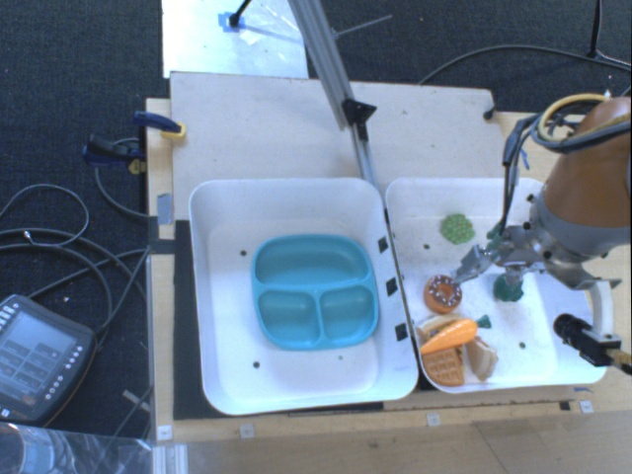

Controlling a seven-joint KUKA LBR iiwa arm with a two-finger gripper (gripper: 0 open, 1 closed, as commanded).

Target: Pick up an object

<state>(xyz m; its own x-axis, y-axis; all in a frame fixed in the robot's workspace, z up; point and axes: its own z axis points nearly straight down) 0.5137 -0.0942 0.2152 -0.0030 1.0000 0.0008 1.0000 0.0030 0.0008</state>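
My gripper (491,273) hangs over the middle of the right bin (553,191), open, with nothing between its fingers. One finger (471,264) points left toward a chocolate-topped donut (443,293) and stops just short of it. A small teal toy (510,287) stands right under the gripper's other side. A green knobbly toy (456,228) lies further back. Along the bin's front edge an orange carrot (449,336) rests above a waffle (444,366) and a tan bread piece (483,359).
The left bin (212,294) holds a blue divided plate (316,291). A slanted metal pole (331,57) comes down to the wall between the bins. The arm's body (591,181) and cables cover the right bin's far right side.
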